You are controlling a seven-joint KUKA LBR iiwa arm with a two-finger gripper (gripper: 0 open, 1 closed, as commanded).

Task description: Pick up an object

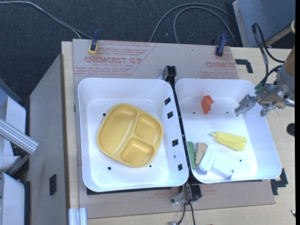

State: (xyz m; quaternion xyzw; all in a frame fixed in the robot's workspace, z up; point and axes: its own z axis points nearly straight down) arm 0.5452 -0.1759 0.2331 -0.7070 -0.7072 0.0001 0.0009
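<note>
The right bin (262,172) holds a small orange-red block (206,103) near its back and a yellow bottle-shaped object (229,140) lying on its side in the middle. At its front left lie a green stick (191,153), a tan piece (200,151) and a white-and-clear packet (214,168). My gripper (254,107) hangs over the bin's right back edge, open, with nothing between its fingers. It is to the right of the orange-red block and above-right of the yellow object.
The left bin (89,125) carries a yellow divided plate (130,134). A black divider strip (174,121) runs between the bins. Blue clamps (95,40) and cables lie behind the bench. The arm (286,78) enters from the right.
</note>
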